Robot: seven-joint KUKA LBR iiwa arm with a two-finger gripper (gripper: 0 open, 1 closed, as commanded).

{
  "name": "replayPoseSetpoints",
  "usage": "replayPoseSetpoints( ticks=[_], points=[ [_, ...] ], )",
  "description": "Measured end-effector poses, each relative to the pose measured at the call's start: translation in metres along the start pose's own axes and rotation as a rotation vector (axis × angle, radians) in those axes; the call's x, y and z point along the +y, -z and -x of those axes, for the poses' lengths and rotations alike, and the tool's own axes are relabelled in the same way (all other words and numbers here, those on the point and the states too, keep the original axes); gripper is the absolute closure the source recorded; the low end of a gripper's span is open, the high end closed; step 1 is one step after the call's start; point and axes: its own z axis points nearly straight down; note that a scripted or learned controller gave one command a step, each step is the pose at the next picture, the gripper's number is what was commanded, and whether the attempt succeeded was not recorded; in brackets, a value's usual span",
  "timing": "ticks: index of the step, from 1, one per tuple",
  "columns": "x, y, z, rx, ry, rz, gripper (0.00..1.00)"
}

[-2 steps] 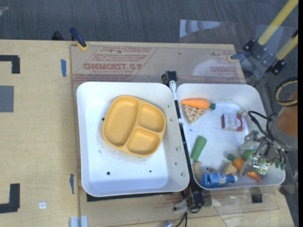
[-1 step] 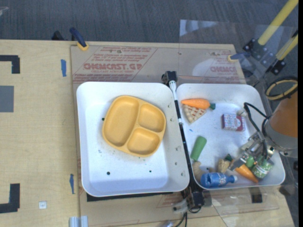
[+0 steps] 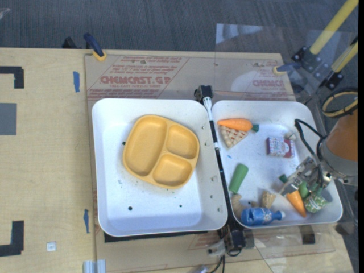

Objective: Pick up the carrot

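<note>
A small carrot (image 3: 296,201) is being gripped between the fingers of the gripper (image 3: 300,189) at the right bin's (image 3: 267,166) near right corner; another carrot (image 3: 234,124) is lying by the far wall.

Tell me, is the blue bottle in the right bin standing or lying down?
Lying down. The blue bottle rests on its side near the front edge of the right bin, its white cap pointing right.

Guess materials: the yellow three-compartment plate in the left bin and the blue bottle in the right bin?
Yellow three-compartment plate: looks like moulded plastic with a matte to satin finish, judging by its uniform colour, rounded dividers and soft highlights. Small blue bottle lying on its side at the right bin's near edge: probably glossy plastic, from a bright glint on its body; too small to be sure.
</note>
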Motion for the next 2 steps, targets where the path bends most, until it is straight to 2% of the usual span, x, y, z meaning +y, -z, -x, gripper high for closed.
replayPoseSetpoints(
  ticks=[1, 2],
  points=[
    [0.016, -0.010, -0.015, 0.004, -0.164, -0.007, 1.00],
    [0.037, 0.120, -0.040, 0.013, -0.435, -0.007, 1.00]
  ],
)
